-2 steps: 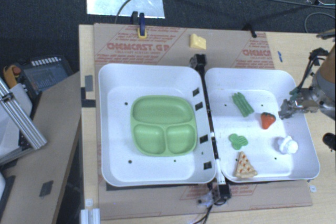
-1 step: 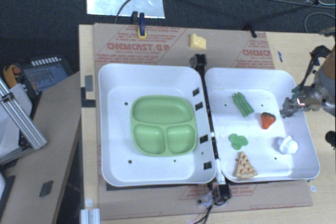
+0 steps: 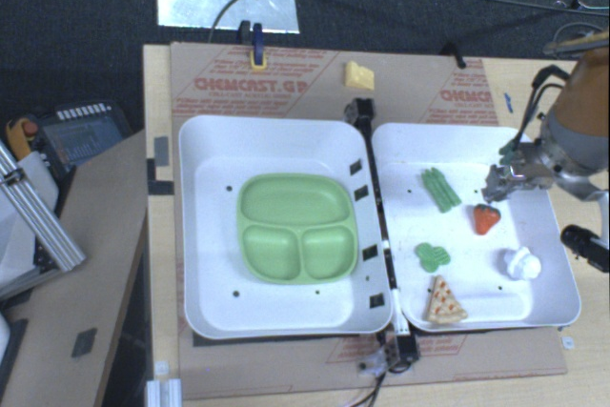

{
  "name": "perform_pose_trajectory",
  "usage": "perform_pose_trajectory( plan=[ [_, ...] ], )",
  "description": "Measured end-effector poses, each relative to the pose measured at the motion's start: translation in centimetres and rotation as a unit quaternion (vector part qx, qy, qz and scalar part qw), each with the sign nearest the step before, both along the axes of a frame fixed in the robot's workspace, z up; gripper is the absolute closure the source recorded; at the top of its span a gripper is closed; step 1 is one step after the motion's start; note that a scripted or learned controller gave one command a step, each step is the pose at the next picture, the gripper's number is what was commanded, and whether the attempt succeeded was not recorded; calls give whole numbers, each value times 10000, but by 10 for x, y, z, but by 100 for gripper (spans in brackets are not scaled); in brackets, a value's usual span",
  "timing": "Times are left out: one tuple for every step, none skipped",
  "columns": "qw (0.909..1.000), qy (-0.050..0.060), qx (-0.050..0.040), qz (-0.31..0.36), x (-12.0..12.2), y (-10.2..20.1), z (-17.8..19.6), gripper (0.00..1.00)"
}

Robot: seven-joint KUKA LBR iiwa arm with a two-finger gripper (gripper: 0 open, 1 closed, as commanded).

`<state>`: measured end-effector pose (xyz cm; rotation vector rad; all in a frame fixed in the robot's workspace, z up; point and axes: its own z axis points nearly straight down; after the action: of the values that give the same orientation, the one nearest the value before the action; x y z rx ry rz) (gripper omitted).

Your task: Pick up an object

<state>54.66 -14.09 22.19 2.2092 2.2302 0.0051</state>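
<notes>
The left white bin (image 3: 205,157) holds a pale green three-compartment plastic plate (image 3: 295,226). In the right white bin (image 3: 562,286) lie a green ridged bean-like piece (image 3: 440,189), a small green broccoli-like toy (image 3: 432,254) and a pizza-slice toy (image 3: 443,301). The red strawberry toy (image 3: 486,219) sits just below the gripper (image 3: 498,186), whose opening I cannot tell, and a white rounded lump (image 3: 521,263) lies nearer the camera.
</notes>
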Motion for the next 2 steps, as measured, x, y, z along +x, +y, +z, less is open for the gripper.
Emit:
perform_pose_trajectory(
  plan=[
    [10000, 6, 2, -1, 10, 51, -5, 100],
    [10000, -2, 8, 5, 32, 106, 7, 100]
  ],
)
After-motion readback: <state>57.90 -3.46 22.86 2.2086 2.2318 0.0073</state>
